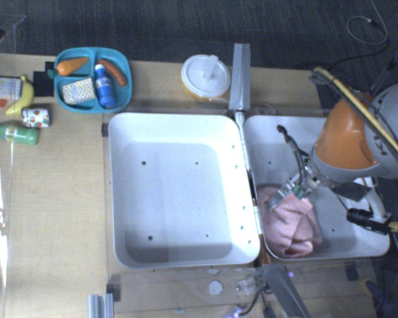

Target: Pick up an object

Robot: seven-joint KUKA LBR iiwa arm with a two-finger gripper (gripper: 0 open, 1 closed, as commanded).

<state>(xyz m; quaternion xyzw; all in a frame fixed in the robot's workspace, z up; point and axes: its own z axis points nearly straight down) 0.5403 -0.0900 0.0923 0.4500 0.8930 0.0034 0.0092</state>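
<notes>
Pink cloth (pixel 290 225): soft, crumpled, bunched in a heap at the near left corner of the right bin (pixel 358 244). Pincer (pixel 293 189) sits at the cloth's upper edge; whether apart or together, I cannot tell.

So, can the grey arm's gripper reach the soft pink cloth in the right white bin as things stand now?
Probably yes: the gripper hangs at the upper edge of the soft pink cloth, and nothing lies between them in the right white bin.
</notes>
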